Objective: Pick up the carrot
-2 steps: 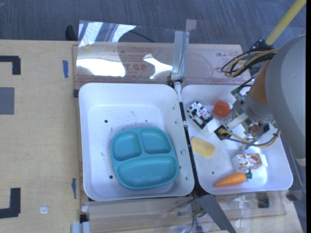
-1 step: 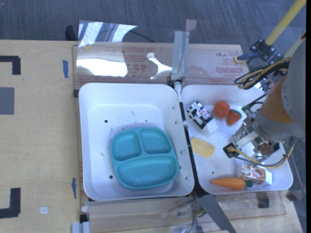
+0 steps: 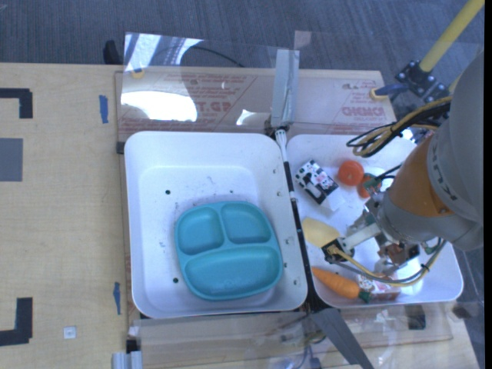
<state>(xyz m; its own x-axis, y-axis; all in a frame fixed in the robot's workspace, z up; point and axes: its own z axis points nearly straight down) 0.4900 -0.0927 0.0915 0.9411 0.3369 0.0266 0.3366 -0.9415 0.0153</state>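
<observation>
Camera view from above shows you two white bins side by side on a wooden bench. The left bin [image 3: 146,175] holds a teal divided plate [image 3: 227,248], lying flat toward its front. The right bin [image 3: 450,279] is where your grey arm [image 3: 442,183] reaches down. The gripper [image 3: 384,254] hangs low over that bin's middle; you cannot tell its state from here. The carrot [image 3: 336,283] lies near the bin's front left corner, just beside and below the gripper, not lifted. Behind it you find a pale yellow piece [image 3: 319,229], a black and white block [image 3: 315,179], and an orange ball [image 3: 351,173] toward the back.
</observation>
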